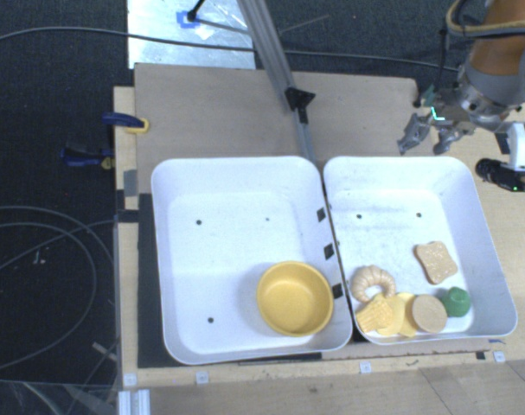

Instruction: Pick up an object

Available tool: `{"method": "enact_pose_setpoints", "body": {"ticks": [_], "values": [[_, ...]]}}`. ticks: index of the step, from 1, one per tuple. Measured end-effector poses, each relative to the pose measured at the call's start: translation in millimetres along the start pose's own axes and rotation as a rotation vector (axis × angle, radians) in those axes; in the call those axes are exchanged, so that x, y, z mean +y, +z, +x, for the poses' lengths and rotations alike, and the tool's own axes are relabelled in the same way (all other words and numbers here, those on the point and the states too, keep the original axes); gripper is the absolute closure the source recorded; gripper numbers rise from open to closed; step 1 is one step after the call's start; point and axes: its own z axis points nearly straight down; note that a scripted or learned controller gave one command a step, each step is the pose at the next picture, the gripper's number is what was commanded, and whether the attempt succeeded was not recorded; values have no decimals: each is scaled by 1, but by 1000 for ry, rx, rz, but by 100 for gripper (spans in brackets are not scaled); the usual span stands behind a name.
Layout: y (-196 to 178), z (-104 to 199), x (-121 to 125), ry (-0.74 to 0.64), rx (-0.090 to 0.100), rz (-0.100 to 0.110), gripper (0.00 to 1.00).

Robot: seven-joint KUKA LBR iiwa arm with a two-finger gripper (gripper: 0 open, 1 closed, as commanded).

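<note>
Nearest the camera, a yellow bowl (295, 297) sits upright in the left bin (201, 188) near its front right corner. Along the front of the right bin (400, 188) lie a croissant (372, 280), a yellow wedge (381, 315), a tan round disc (429, 313), a green piece (457, 301) and a toast slice (436, 261). Beyond that bin's far rim, the gripper (425, 139) hangs over the bench with its fingers apart, holding nothing

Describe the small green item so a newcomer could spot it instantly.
Look in the right bin, at its near right corner. The green item sits beside a round tan disc, below a toast slice. It is the only green thing among yellow and tan pieces.
</note>
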Motion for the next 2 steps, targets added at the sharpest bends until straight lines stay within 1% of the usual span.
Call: {"method": "enact_pose_setpoints", "body": {"ticks": [1,2], "values": [[-1,0,0,0,0,-2,0],[61,-2,0,2,-1,3,0]]}}
